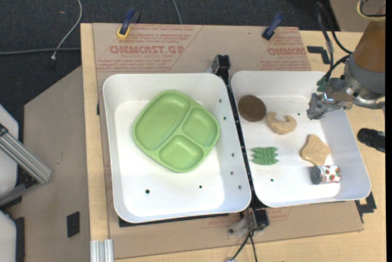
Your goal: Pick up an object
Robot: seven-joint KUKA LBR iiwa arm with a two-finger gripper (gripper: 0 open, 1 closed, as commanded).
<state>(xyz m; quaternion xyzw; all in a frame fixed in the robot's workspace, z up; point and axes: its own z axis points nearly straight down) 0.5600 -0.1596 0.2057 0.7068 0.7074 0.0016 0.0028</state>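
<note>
The right bin (288,193) holds a round brown disc (252,108), a pale curved piece (282,125), a green ridged item (264,155), a tan toast-like slice (315,149) and a small spotted can (325,174). My gripper (318,106) hangs over the bin's far right part, right of the pale piece and above the tan slice. Nothing shows between its tips.
The left bin (122,193) carries a green three-compartment plate (176,130). Black clips (221,63) join the bins at the middle. Blue clamps (127,23) hold the cardboard at the back. Cables run along the right side.
</note>
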